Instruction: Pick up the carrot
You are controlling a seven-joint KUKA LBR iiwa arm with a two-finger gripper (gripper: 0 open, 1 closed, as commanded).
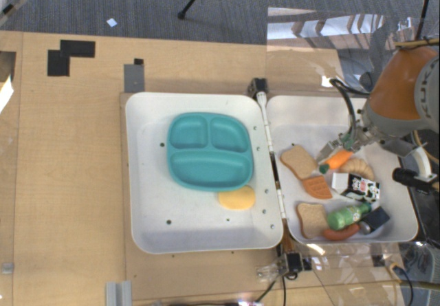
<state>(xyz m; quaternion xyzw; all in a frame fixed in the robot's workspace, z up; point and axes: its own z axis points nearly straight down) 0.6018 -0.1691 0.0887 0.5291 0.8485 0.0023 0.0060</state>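
Observation:
The carrot is a small orange piece with a green end, lying in the right bin near its middle. My gripper hangs right over the carrot's upper end, reaching in from the right under the grey and orange arm. The gripper body hides whether it touches the carrot. The carrot rests among other toy foods, with a bread piece right beside it.
The right bin also holds two toast slices, an orange wedge, a black-and-white carton, a green bottle and a sausage. The left bin holds a teal divided plate and a yellow disc.

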